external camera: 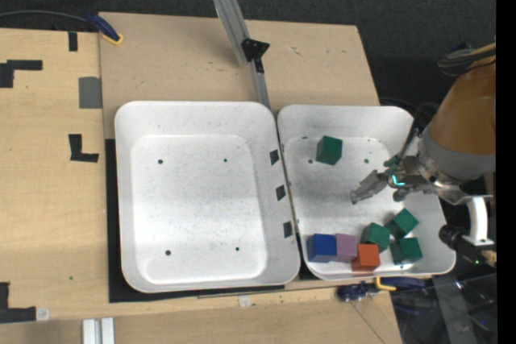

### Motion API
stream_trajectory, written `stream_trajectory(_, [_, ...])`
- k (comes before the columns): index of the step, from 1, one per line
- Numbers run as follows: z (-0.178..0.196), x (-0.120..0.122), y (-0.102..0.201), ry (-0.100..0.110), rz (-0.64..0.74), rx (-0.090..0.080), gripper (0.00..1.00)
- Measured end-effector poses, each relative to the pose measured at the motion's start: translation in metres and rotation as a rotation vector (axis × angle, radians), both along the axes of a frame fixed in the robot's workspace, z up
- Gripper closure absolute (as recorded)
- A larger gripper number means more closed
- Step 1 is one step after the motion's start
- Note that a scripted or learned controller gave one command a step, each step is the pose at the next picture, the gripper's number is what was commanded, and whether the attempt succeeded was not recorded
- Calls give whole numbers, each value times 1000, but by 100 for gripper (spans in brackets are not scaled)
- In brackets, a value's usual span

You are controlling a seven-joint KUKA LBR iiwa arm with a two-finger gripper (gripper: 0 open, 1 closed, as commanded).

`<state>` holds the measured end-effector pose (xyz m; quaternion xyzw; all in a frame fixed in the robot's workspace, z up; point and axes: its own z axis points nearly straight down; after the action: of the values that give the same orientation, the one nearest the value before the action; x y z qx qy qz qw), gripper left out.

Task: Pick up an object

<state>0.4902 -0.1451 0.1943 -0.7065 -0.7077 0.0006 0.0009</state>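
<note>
Two shallow white bins sit side by side on the wooden worktop (pixel 201 52), the left bin (pixel 129 173) taking the middle of the frame and the right bin (pixel 355 118) lying toward the right. The grey arm (pixel 468 121), with its orange band, comes in from the right edge and hangs over the right bin's right half. Its claw (pixel 369 188) reaches toward the middle of that bin, above the bare white floor; the two fingers look slightly parted with nothing between them, though the tips are small and somewhat blurred.

The blocks all lie in the right bin. One green block (pixel 329 149) sits alone in the bin's upper middle, apart from the claw, up and to its left. The others cluster along the bin's lower edge: a blue block (pixel 322 246) at the left of the row, a pale purple block (pixel 346 246) touching it on the right, then an orange block (pixel 368 255) just beside that. A dark green block (pixel 376 235) sits right behind the orange one, and two more green blocks (pixel 405 235) lie toward the lower right corner, close together.

A grey metal bar (pixel 228 4) slants down from the top of the frame to the gap between the bins.
</note>
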Motion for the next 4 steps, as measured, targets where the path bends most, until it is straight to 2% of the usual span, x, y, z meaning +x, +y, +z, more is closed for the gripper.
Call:
stream_trajectory(2, [-105,6,-4,2,-1,-1,0])
stream_trajectory(3, [-93,6,-3,2,0,2,100])
stream_trajectory(4, [-34,0,0,-6,0,-1,100])
